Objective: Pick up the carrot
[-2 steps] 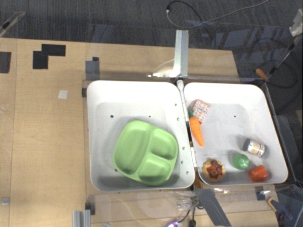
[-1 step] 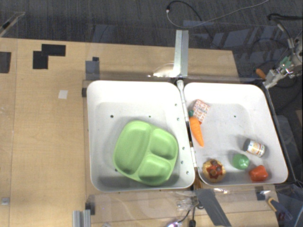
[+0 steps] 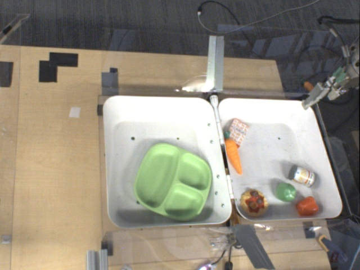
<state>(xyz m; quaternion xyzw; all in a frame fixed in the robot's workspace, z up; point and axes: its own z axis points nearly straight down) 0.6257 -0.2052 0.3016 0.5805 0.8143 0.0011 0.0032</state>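
You find the carrot [image 3: 233, 156] in the right bin [image 3: 281, 117], lying right against the divider wall that it shares with the left bin [image 3: 121, 117], its green top touching a small red-and-white packet [image 3: 238, 131]. The hand [image 3: 315, 97] hangs past the far right corner of that bin, well apart from the carrot, and it is too small and blurred for you to tell whether it is spread or pressed together. The risk, as you should judge it, lies in that wall: a finger coming down on the divider side may strike the rim or push the carrot away, and the packet may get caught in the pinch. A small jar [image 3: 303, 176], a green ball [image 3: 286, 192], a red piece [image 3: 307, 206] and a speckled muffin-like item [image 3: 254, 202] lie farther from the carrot. The left bin bears a green divided tray [image 3: 172, 181]. The pale wooden desk [image 3: 50, 167] meets dark carpet [image 3: 112, 10] with loose cables [image 3: 264, 16].
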